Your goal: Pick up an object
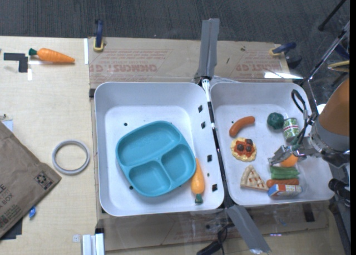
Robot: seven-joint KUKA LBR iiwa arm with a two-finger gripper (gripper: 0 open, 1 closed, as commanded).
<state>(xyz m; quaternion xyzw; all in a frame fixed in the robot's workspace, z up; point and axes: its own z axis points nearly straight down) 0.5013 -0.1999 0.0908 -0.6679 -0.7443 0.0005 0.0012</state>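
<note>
Two white bins sit side by side on the bench. Left bin (108,137) holds a teal divided tray (156,158), with a toy carrot (198,179) lying just beside the tray's right edge. Right bin (222,148) holds the toy food: a sausage (242,125) toward the upper left, a small round pizza (243,149) below it, a pizza slice (253,179) lower still, a dark green ball (275,120) and a green can (290,129) near the far side. The arm reaches in from the right; the gripper (285,158) is low in the right bin, fingers closed on a small orange piece (288,161). Directly below that lie a green and red item (285,175) and a small packaged item (285,190). Outside the bins: a second carrot (53,56) at upper left and a grey tape ring (70,156) on the bench.
</note>
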